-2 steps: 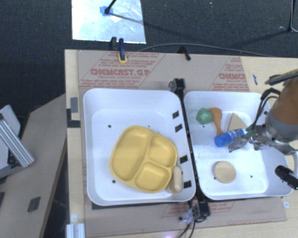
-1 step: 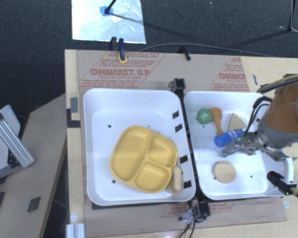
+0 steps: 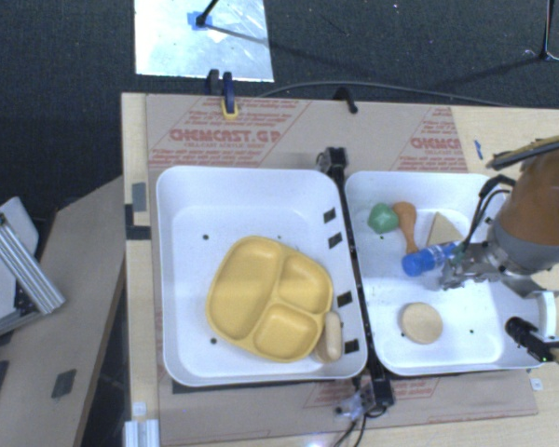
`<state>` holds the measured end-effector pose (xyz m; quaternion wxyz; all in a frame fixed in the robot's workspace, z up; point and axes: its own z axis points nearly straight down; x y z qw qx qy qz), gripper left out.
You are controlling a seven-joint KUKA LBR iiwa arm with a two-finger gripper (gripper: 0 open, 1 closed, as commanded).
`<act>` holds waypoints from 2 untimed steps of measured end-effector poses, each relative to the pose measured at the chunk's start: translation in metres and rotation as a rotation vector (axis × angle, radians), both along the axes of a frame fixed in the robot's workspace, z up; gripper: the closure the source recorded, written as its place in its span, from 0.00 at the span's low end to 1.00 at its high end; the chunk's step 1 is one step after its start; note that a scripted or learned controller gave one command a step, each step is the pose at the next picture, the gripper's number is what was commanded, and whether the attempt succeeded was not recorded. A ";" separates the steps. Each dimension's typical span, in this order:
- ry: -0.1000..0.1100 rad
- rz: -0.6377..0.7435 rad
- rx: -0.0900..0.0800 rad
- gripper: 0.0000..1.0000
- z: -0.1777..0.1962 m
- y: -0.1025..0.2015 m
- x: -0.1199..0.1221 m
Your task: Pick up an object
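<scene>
My gripper (image 3: 455, 273) is low in the right bin (image 3: 475, 357), just right of a blue bottle (image 3: 417, 263) lying on its side. The bottle's pale end points toward the gripper and looks to be touching it. Also in this bin are a green lump (image 3: 383, 218), a wooden stick-shaped piece (image 3: 407, 223), a tan wedge (image 3: 442, 227) and a round tan disc (image 3: 420, 323) in front of the gripper. The left bin (image 3: 186, 250) holds a yellow divided plate (image 3: 268, 296) with a beige roll (image 3: 331, 335) at its right edge.
A black divider with clips (image 3: 349, 268) runs between the two bins. The grey arm with its orange band (image 3: 540, 203) comes in over the right bin's right side. Cardboard (image 3: 233, 133) lies under the bins, with a clamp (image 3: 225, 91) at the back.
</scene>
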<state>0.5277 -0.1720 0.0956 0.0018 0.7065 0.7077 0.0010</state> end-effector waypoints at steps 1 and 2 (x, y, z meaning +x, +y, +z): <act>0.000 -0.003 -0.001 1.00 0.048 -0.010 0.000; -0.005 0.003 -0.002 1.00 0.111 -0.006 0.006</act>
